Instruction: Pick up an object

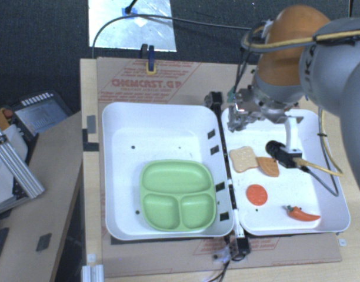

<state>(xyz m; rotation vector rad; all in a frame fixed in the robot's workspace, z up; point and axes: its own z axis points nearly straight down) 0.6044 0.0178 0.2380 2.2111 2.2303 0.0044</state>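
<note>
Since the gripper (pixel 237 122) sits at the upper left corner of the right bin (pixel 336 213), above and just left of the bread slice (pixel 243 158), you have little travel left to reach it. I can't tell the hand's state: it's a blurred cluster, and nothing shows held in it.

Nearest target is the bread slice, upper left area of the right bin, its right edge touching the orange chip (pixel 268 167). Come straight down over the slice's left half so you don't catch the chip.

The slice is roughly square, with no strong long axis. Alternatives: the red disc (pixel 256 194) below it, or the carrot (pixel 302 214) at lower right, long axis near horizontal, green end pointing left.
</note>
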